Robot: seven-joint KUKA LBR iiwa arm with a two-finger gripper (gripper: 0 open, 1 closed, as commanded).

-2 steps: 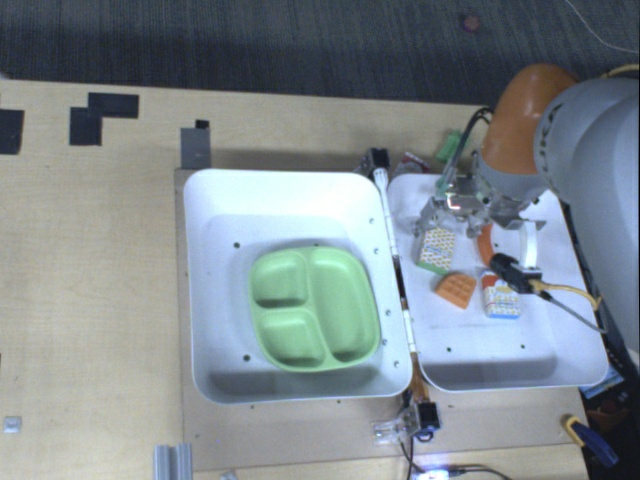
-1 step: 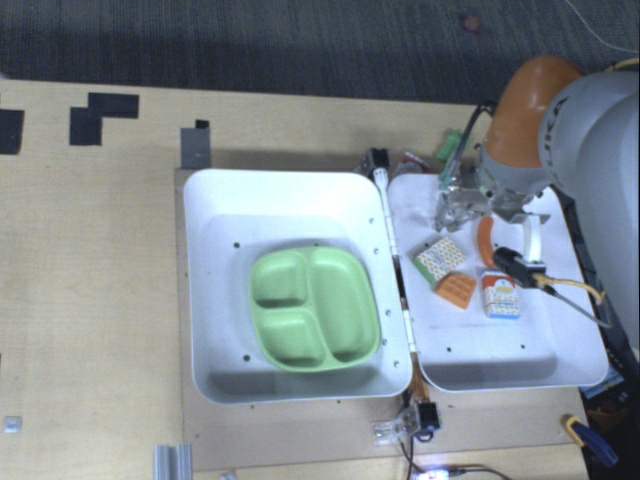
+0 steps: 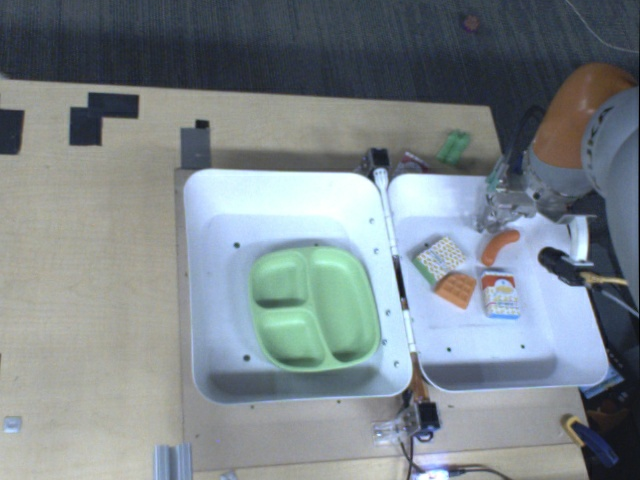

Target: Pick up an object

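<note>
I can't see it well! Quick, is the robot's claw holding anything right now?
End effector: cannot be told whether it is open or closed. It sits in the right bin, just above the orange sausage, with nothing visibly held.

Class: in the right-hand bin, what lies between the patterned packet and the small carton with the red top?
In the camera view, the orange waffle-like piece lies between the patterned packet and the small carton.

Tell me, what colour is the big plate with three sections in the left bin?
Light green, seen in the camera view: the divided plastic plate.
</note>
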